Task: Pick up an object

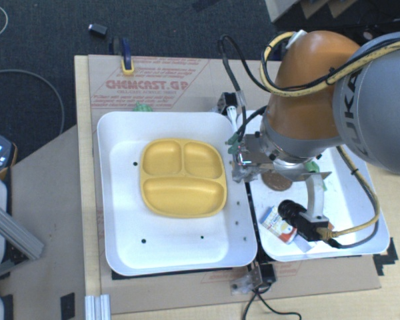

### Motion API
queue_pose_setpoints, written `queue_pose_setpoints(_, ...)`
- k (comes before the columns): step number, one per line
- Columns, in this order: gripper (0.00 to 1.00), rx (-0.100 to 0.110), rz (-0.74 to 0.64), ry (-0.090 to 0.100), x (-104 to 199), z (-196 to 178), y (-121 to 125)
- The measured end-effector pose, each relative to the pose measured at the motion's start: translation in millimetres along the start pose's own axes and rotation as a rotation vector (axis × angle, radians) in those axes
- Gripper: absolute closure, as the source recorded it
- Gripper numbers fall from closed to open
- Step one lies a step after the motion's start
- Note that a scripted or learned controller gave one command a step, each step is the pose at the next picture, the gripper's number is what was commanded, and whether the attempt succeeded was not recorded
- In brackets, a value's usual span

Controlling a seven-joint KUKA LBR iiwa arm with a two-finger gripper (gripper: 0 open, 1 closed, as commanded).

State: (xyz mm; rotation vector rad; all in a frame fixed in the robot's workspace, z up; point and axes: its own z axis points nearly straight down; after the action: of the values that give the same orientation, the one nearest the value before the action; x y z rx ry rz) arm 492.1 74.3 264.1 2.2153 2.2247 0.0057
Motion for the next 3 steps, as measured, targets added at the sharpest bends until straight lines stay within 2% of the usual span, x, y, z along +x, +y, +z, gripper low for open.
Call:
queue_pose_setpoints(1,1.0,0.001,-0.002,0.0,105,2,-7)
queue_pose_setpoints(2,1.0,0.009,0.002,-0.001,151,44,-13)
queue_pose_setpoints(3,1.0,-0.006,0.008,-0.001,62,-34,82)
